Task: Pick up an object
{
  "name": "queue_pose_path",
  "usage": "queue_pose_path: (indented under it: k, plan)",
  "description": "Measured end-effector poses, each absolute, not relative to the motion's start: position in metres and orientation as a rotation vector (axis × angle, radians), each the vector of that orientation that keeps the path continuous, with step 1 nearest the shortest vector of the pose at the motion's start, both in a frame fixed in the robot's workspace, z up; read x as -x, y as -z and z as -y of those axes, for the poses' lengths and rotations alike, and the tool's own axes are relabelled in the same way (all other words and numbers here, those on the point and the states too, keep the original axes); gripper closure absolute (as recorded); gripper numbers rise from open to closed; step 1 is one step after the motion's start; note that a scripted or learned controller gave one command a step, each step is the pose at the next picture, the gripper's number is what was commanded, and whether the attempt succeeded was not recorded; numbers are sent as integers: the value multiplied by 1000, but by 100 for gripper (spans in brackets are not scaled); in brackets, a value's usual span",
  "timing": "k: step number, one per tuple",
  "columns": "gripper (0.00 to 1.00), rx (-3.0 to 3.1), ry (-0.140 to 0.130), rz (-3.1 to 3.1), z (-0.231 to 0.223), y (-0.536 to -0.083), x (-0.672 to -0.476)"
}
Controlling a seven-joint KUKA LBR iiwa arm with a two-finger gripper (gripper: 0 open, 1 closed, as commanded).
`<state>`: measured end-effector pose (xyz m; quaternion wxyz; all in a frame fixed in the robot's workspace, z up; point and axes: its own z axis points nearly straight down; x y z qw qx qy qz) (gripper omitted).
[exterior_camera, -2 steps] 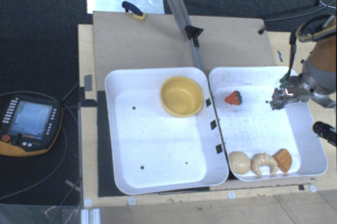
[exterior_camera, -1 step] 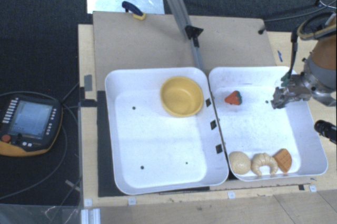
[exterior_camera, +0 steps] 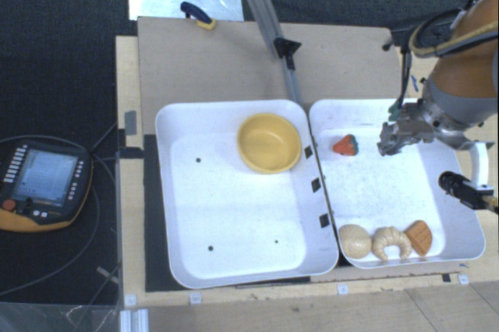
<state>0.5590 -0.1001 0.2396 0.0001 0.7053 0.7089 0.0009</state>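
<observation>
Hand (exterior_camera: pixel 392 140) at right of frame, over the right bin (exterior_camera: pixel 468 249) — finger state impossible to tell. Just left of it, small red strawberry (exterior_camera: pixel 345 144) — green end toward the hand, long axis roughly level.

Single fixed camera above the worktop (exterior_camera: pixel 234 65), looking down obliquely on both white bins (exterior_camera: pixel 179 245), moderately distant.

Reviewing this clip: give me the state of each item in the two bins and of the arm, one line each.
Round yellow plastic bowl: upright, in the left white bin, near its back right corner.
Small red strawberry toy: lying in the right white bin, ungrasped.
Pale round bread roll, beige croissant, orange pastry piece: in a row along the right bin's front edge.
End effector: low over the right bin, right of the strawberry.
</observation>
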Motion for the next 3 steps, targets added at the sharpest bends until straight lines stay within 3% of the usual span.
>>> queue_pose_path:
  k: [3]
  plan:
    - [100,-2217,-1,-2227,-52,-226,-565]
